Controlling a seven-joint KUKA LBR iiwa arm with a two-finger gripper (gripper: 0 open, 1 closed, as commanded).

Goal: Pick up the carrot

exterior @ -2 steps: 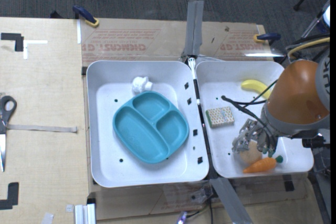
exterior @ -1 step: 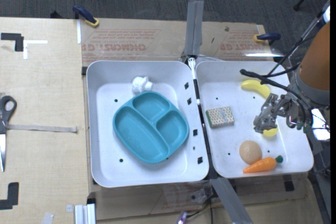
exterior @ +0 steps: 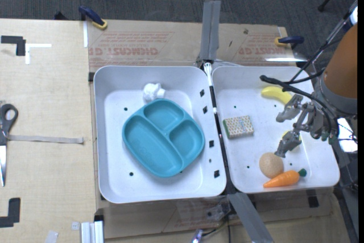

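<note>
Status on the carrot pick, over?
Gripper open, fingers above the right bin, holding nothing. Carrot lying at the bin's near edge, ungrasped. Potato touching the carrot, right under the fingers.

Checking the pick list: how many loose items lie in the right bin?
4: a banana near the back, a sponge toward the left, a potato near the front, and the carrot just in front of it. The gripper may hide more.

Scissors (exterior: pixel 5 139) perhaps cut off left.

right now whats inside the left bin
A blue divided plate lies in the left bin, with a small white lump by its far edge. Whatever lies under the plate is covered.
</note>
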